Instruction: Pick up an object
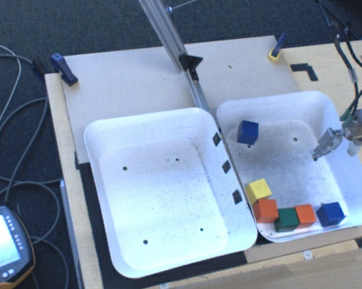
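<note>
Several coloured cubes lie in the right bin (337, 112). A blue cube (247, 132) sits alone near the bin's far left. Along the near wall stand a yellow cube (258, 190), a red-orange cube (265, 211), a green cube (286, 219), an orange cube (305, 214) and a second blue cube (330, 213). My gripper (338, 145) hangs over the right side of this bin, open, with nothing between its fingers. It is well to the right of the lone blue cube and above the row at the near wall.
The left bin (101, 145) lies beside the right one, with black clips on the shared wall. A slanted metal rail (165, 29) runs down to the bins' far junction. Cables hang at the right edge.
</note>
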### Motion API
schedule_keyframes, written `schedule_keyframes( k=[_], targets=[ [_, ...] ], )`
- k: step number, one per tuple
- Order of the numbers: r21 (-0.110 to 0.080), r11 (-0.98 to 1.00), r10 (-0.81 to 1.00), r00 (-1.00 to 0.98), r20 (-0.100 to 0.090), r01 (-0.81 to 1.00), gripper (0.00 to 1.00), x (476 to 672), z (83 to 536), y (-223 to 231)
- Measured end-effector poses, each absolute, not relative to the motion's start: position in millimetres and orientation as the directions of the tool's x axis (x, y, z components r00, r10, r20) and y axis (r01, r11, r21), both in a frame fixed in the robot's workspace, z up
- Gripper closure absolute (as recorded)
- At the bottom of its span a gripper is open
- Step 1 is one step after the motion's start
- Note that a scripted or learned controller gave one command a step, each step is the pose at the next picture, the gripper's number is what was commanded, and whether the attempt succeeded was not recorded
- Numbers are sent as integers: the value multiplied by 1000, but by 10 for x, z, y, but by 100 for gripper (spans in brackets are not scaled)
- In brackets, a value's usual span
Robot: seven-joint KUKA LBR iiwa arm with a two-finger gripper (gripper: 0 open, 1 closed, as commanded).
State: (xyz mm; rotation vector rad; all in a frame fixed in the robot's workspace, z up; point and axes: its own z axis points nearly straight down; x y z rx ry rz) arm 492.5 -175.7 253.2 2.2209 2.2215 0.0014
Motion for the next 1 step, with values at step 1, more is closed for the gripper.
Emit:
schedule_keyframes(
  k=[1],
  targets=[
    [-9, 5, 1000, -5, 5, 1000, 0, 5211, 1562, -1247]
  ],
)
